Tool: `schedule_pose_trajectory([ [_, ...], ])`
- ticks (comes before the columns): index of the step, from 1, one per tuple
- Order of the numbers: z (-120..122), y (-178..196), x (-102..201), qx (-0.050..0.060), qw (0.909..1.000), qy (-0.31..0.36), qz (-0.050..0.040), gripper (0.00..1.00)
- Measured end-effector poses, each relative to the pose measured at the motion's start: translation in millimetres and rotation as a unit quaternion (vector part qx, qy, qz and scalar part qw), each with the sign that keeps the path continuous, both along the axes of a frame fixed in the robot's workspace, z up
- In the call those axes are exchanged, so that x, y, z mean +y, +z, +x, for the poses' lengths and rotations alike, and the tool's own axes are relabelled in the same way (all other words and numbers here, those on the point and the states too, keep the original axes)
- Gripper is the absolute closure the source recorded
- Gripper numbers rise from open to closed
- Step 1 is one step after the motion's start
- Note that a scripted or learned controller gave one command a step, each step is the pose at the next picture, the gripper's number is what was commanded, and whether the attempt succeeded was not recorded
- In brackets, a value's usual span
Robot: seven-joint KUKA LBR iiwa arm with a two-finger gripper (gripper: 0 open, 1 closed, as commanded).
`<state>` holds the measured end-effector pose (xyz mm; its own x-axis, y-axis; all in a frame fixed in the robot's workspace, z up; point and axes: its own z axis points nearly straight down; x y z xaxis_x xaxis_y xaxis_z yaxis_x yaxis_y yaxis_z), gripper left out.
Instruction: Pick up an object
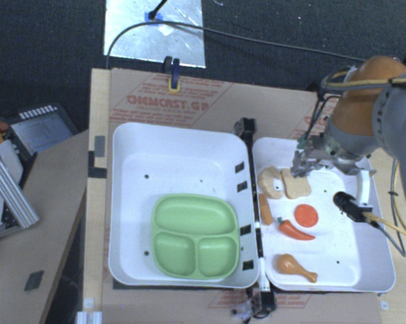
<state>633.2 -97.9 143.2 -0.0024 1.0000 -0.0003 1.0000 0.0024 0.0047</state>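
Bread slice (297,187) in right bin (346,252), gripper (302,166) perhaps touching.

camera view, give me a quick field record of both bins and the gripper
left bin: green divided plate, toward the front
right bin: tan bread pieces, orange disc, red pepper, drumstick, slim orange piece by its left wall
gripper: over the right bin's rear, at the bread pieces
grasp: cannot tell
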Motion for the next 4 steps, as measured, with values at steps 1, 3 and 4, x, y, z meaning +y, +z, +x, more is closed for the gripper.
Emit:
schedule_pose_trajectory([
  [1,10,58,-6,-0.002,1.0,0.0,-0.0005,1.0],
  [3,0,61,36,0.002,1.0,0.003,0.0007,1.0],
  [4,-16,75,87,0.002,1.0,0.004,0.0015,1.0],
])
